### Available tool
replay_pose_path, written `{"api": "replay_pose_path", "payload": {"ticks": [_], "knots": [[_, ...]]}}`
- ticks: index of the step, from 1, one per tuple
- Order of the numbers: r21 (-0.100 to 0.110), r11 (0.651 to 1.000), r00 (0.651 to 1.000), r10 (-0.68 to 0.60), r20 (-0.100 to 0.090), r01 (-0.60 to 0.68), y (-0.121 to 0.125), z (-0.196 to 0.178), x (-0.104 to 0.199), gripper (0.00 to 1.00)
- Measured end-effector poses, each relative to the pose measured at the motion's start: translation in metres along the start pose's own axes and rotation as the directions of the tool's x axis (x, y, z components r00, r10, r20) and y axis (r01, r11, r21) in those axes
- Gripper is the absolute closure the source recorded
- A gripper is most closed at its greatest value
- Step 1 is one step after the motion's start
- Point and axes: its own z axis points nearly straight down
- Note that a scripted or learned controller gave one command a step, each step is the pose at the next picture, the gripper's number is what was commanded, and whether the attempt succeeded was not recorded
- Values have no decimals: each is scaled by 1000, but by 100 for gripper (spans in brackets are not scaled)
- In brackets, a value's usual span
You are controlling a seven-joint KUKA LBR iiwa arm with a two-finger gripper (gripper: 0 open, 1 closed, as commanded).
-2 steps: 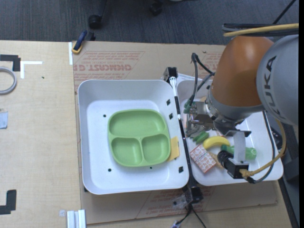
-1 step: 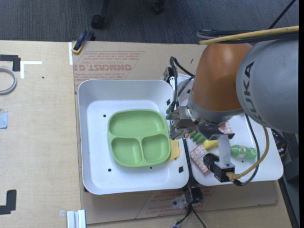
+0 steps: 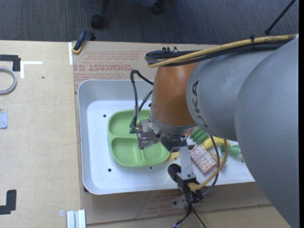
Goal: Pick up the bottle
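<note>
Bottle green, lying in bin, mostly hidden.

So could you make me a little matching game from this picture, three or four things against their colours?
Things:
1. divided plate
2. bin
3. band on the arm
4. small box

Colours:
a. orange
b. red and white pattern
c. light green
d. white

Pairs: 1-c, 2-d, 3-a, 4-b
</note>
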Motion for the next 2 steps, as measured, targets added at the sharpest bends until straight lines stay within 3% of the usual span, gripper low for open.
{"api": "replay_pose_path", "payload": {"ticks": [1, 2], "knots": [[-1, 1000, 1000, -25, 0, 25, 4, 6, 42, 100], [0, 876, 876, 482, 1, -482, 4, -9, 55, 100]]}}
